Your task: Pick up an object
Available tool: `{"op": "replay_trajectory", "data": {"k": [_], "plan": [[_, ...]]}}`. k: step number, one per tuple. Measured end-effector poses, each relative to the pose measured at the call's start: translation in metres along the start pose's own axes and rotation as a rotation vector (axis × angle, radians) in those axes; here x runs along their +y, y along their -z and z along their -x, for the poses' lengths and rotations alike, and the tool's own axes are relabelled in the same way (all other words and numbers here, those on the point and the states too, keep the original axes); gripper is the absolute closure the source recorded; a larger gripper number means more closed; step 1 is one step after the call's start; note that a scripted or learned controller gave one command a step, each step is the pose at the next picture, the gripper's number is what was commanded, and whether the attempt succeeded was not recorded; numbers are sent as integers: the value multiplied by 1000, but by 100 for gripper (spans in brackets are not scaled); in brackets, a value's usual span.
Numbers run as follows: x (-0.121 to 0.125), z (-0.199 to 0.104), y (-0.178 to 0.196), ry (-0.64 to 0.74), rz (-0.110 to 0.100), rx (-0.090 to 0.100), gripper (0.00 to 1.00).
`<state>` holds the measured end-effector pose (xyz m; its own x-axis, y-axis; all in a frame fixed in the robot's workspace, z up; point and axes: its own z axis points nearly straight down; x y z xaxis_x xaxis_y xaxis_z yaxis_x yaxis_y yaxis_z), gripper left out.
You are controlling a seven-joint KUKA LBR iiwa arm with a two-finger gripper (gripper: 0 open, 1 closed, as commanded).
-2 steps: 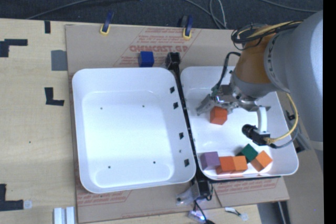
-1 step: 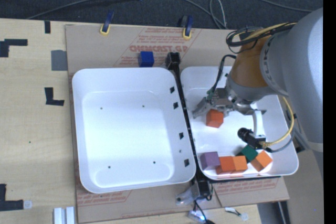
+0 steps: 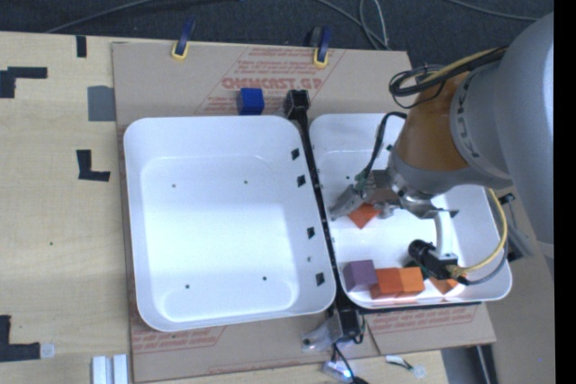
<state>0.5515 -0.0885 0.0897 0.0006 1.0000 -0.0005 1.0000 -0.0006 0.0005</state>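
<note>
gripper (image 3: pixel 355 198): sat low in the right bin, near its middle, fingers pointing toward 9 o'clock. Too small and blurred to tell how far apart the fingers stood, or whether anything sat between them.
orange block (image 3: pixel 363 216): lay right at the gripper tip, touching or just beside it at about 5 o'clock. Could not tell if it was gripped or just lying under the tip on the bin floor.
arm (image 3: pixel 477 135): grey body with the orange band came in from 3 o'clock and covered the upper right part of the right bin.
right bin (image 3: pixel 346 132): white, shallow; held the gripper and all the blocks seen inside a bin.
purple block (image 3: pixel 360 272): at 6 o'clock from the gripper, well apart from it, near the bin's front wall.
orange pair (image 3: pixel 399 281): two orange blocks just beside the purple block, at its 3 o'clock side, touching it or nearly so.
left bin (image 3: pixel 216 220): white, at 9 o'clock from the gripper, across the black divider.
blue block (image 3: pixel 251 100): outside both bins on the cardboard, at about 11 o'clock from the gripper, well apart.
</note>
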Motion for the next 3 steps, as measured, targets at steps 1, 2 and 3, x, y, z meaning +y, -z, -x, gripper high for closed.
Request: {"op": "replay_trajectory", "data": {"k": [1,2,3], "plan": [[1,0,10,0,1,0,100],[-44,-69,103,7,7,3,100],[-62,-143,112,8,-1,2,100]]}}
